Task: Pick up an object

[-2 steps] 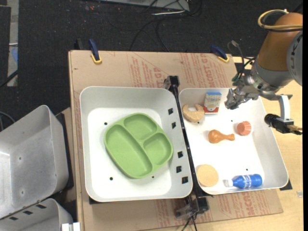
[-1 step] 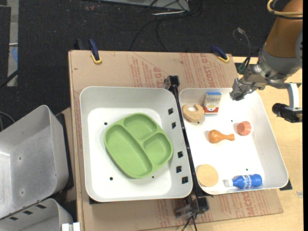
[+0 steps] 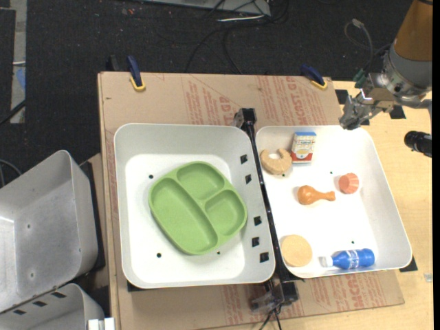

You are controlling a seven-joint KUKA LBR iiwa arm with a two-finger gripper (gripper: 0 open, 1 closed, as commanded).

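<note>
We see our claw (image 3: pixel 350 117), its grip state impossible to tell, above the right bin's (image 3: pixel 388 205) far corner, the small carton (image 3: pixel 303 146) nearest, toward the left bin.

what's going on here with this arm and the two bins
A robot arm reaches in from the right, its gripper hovering at the top right corner of the right bin, holding nothing. That bin holds a small carton, a bagel-like piece, an orange drumstick toy, a pinkish piece, a tan disc and a blue bottle on its side. The left bin holds a green divided plate. Nothing is picked up yet.
</note>
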